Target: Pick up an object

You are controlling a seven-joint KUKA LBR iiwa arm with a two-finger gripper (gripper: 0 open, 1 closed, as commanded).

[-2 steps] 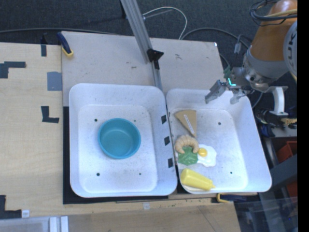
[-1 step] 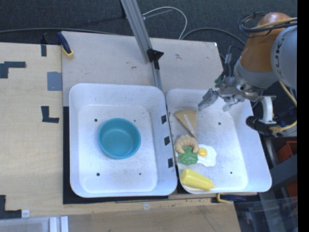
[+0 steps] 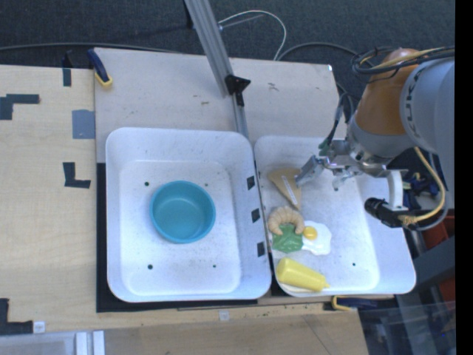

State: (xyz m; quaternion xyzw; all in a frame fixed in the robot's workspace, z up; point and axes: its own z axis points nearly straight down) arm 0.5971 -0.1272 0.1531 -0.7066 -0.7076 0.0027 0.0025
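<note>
The right bin (image 3: 366,261) holds several toy foods. A tan wedge (image 3: 287,186) lies near its left wall, with a tan croissant-like piece (image 3: 284,218), a green leafy piece (image 3: 288,242) and a fried egg (image 3: 317,237) below it. A yellow oblong piece (image 3: 300,274) rests at the front rim. My gripper (image 3: 321,177) hangs over the upper part of this bin, just right of the tan wedge. Its fingers are spread open, one fingertip (image 3: 304,175) close to the wedge, with nothing between them.
A blue bowl (image 3: 182,211) sits in the left bin (image 3: 126,272). A slanted metal pole (image 3: 214,43) comes down to the wall between the bins. Cables and the arm's body (image 3: 392,109) crowd the right side. The wooden bench (image 3: 44,198) extends left.
</note>
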